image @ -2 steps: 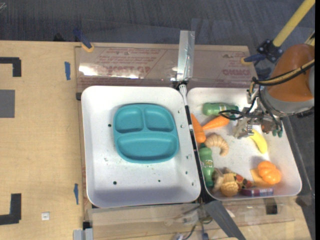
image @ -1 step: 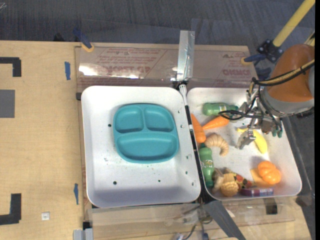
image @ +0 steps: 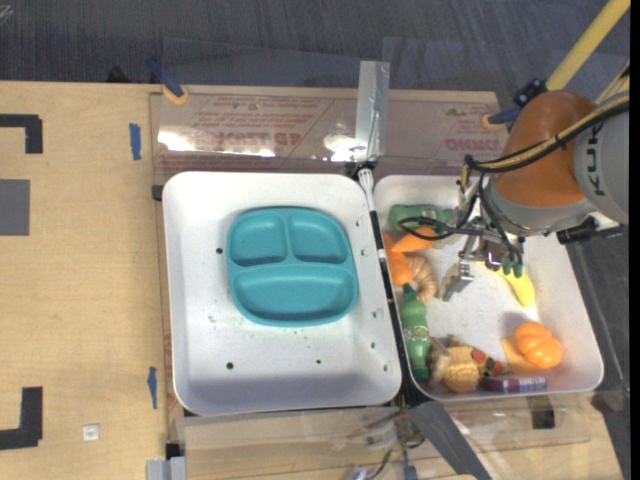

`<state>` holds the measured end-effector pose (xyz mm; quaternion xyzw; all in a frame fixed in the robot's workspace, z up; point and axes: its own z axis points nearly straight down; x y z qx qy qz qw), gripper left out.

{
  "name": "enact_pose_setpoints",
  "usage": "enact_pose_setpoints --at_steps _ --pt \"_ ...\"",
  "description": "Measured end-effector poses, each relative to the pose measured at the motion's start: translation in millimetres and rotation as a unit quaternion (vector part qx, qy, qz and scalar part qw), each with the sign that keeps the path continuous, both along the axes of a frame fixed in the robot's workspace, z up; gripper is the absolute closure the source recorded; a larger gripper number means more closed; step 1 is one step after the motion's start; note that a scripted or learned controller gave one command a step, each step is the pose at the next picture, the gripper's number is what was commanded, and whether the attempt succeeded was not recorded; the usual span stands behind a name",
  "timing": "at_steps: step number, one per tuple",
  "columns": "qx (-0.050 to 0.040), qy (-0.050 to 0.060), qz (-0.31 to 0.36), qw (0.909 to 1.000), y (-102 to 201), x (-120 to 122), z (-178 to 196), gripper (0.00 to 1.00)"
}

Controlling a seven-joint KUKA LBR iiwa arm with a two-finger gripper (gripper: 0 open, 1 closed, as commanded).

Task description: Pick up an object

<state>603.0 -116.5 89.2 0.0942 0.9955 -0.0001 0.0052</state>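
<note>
Toys crowd the right bin (image: 585, 298); the hand (image: 462, 280) hovers empty, fingers slightly apart, just right of the beige toy (image: 424, 278).

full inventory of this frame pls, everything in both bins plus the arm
Shallow white plastic bin, left: 1, white, left half of the bench.
Teal three-compartment plate: 1, teal, flat in the left bin.
Shallow white plastic bin, right: 1, white, beside the first.
Orange pumpkin-shaped toy: 1, orange, right bin, near right corner.
Yellow banana-shaped toy: 1, yellow, right bin, under the hand.
Green bottle-shaped toy: 1, green, along the right bin's left wall.
Orange wedge-shaped toy: 1, orange, right bin's left wall.
Tan lumpy toy: 1, tan, right bin's near edge.
Hand: 1, metal, over the right bin; nothing visibly held.
Arm: 1, grey with orange band, from the right.
</note>
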Motion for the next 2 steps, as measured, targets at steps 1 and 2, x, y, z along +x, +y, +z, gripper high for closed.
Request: enact_pose_setpoints --at_steps 1,2 --pt "0.0 0.0 -0.132 0.9912 -85.2 18.4 26.4 0.0" --pt "0.0009 0.0 -0.178 0.984 -107.3 -27.5 -1.2 0.0"
